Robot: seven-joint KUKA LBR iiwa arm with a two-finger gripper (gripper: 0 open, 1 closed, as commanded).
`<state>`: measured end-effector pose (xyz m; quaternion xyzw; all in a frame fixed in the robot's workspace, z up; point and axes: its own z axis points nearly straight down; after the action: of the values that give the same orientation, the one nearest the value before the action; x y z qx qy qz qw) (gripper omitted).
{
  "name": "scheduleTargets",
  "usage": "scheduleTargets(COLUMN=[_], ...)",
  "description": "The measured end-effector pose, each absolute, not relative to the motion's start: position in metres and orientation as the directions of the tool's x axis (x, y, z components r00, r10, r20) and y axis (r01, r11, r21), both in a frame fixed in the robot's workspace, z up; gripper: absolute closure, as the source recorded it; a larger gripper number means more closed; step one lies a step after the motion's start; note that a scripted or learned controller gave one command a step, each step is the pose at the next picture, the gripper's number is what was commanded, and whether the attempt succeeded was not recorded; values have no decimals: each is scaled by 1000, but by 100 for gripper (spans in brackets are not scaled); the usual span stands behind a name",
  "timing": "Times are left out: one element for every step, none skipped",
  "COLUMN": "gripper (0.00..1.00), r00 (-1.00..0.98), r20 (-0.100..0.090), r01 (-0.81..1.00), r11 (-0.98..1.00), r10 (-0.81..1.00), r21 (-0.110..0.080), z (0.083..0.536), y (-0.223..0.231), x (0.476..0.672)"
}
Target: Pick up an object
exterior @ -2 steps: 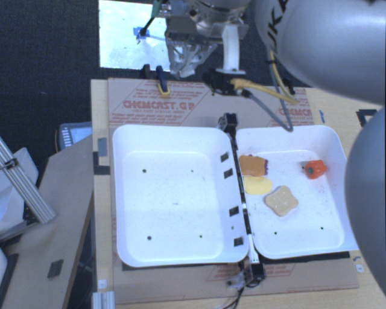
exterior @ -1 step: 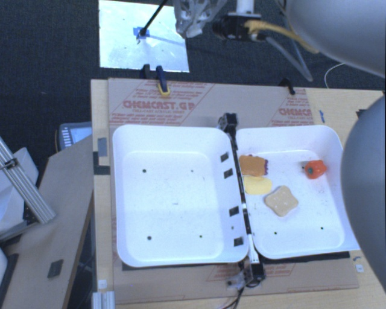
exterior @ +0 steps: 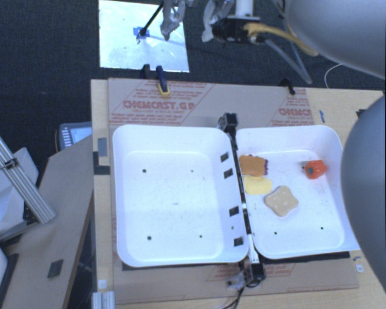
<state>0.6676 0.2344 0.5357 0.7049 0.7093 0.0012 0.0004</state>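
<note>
Four objects sit in my right bin (exterior: 329,136), well below the gripper (exterior: 217,18), parked high to keep the bins unobstructed; whether it is open I cannot tell. Orange piece (exterior: 313,169) lies apart, easiest.

We see 4 small objects, all lying in the right bin (exterior: 325,238). An orange-brown flat piece (exterior: 253,165) with a purple edge sits near the divider, toward the far side. Just below it lies a pale yellow flat blob (exterior: 258,186), touching or nearly so. A tan, toast-shaped piece (exterior: 281,201) lies flat just beside the yellow one. A small orange-red object (exterior: 314,169) rests well apart, toward the right.
</note>
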Motion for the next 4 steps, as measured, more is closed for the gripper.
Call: scheduleTargets(gripper=[100, 0, 100, 100], r00=[-10, -12, -16, 11], r20=[2, 2, 4, -3], r01=[1000, 1000, 1000, 1000], r11=[10, 12, 16, -11], r10=[1000, 1000, 1000, 1000], r21=[5, 4, 6, -8], z=[547, 547, 558, 478], y=[235, 235, 235, 102], x=[667, 668, 667, 562])
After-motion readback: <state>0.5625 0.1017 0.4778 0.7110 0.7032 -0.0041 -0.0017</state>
